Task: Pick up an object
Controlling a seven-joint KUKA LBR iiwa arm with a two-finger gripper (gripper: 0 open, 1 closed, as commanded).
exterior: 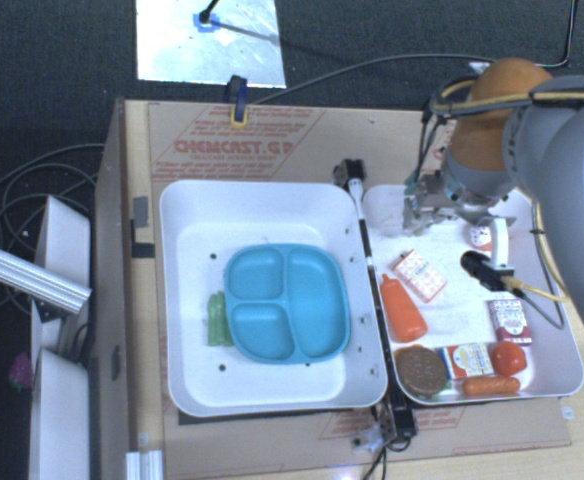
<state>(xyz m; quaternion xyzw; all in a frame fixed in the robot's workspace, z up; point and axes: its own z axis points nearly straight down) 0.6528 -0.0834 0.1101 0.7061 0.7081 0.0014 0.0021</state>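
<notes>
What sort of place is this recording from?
Probably a robotics lab bench: a grey robot arm with an orange band reaches over a shallow white bin of toy food, and loose black cables lie on the dark floor.

Divided plate in view-left bin, bottle in view-right bin.

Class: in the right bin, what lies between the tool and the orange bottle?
A small red-and-white packet, seen in the camera view, lies between the tool and the orange bottle.
</notes>
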